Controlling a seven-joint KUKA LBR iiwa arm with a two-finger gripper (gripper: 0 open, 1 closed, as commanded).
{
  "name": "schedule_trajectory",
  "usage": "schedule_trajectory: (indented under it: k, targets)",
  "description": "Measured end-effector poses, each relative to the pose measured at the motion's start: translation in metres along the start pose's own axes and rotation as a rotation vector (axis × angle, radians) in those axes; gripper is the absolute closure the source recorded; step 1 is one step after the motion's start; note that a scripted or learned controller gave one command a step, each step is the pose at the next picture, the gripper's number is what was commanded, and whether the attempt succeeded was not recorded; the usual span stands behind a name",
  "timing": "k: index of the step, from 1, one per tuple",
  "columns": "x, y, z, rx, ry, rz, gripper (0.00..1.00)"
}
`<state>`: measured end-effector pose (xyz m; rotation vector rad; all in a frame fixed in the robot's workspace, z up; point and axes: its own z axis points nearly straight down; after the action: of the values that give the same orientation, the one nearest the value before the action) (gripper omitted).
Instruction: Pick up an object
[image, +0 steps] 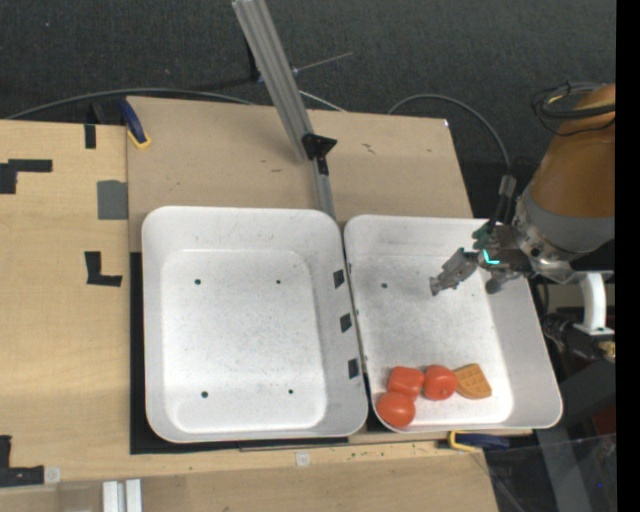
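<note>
Pincer (462, 270) hovers over right bin (420, 250), far side, apparently spread with nothing between its fingers. Three red tomato-like pieces (412, 390) and an orange piece (473, 381) cluster at the near edge, well apart, likely needing a reach nearer.

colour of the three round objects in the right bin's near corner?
Red-orange, plain; the three small round objects show clearly in the camera view.

Two white bins (245, 225) – three red pieces (405, 380), one orange piece (473, 381).
</note>
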<state>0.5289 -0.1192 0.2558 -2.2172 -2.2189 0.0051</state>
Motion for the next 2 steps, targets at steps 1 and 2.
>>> schedule_trajectory:
  k: [1, 2]
  targets:
    - [0.0, 0.001, -0.002, -0.004, -0.001, -0.001, 0.0]
    - [0.004, 0.003, 0.042, 0.0, -0.001, 0.0, 0.0]
